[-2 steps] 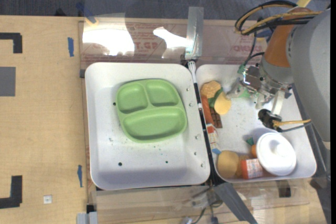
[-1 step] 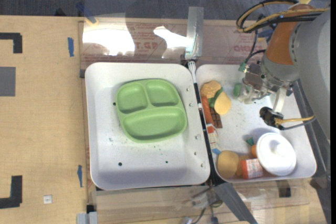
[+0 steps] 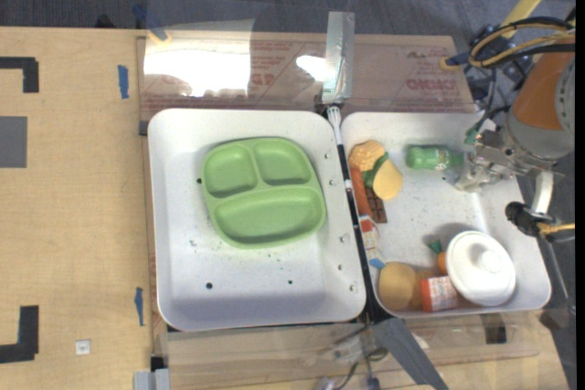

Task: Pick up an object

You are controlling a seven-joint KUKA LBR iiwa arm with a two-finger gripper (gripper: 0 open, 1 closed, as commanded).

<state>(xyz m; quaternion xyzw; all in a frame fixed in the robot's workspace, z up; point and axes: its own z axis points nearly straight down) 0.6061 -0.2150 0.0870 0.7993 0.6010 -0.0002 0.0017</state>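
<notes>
My gripper hangs over the right bin, near its far right side. A green bottle lies just left of it, close but apart. A toy burger and a yellow chip rest at the bin's far left, with a brown bar beside them. Near the front sit a white round cup, an orange bottle and a tan roll. I see nothing held in the gripper.
The left bin holds a green divided plate. A clear plastic sheet stands behind both bins. Yellow and black cables hang by the arm's orange band at the right.
</notes>
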